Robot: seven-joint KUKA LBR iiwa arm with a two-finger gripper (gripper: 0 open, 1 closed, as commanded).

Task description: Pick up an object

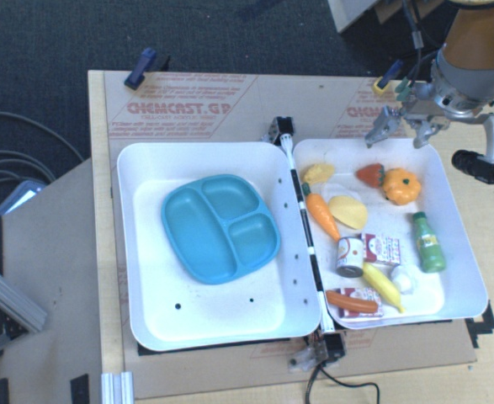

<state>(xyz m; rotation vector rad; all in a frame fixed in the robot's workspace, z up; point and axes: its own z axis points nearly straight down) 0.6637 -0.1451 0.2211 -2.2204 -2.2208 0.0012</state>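
My gripper (395,135) hangs above the far edge of the right bin (461,225), its two fingers spread open with nothing between them. Below and in front of it lie a red strawberry-like piece (369,175) and an orange pumpkin (401,186). Further in the bin are a yellow lemon piece (318,173), a carrot (321,215), a pale yellow chip (348,211), a green bottle (428,242), a small can (350,256), a red and white carton (383,248), a banana (382,285) and a red sausage (352,302).
The left bin (146,284) holds a blue divided plate (220,227). A black clamp (281,128) sits at the far end of the divider between the bins. A blue clip (140,68) lies on the board's far left corner.
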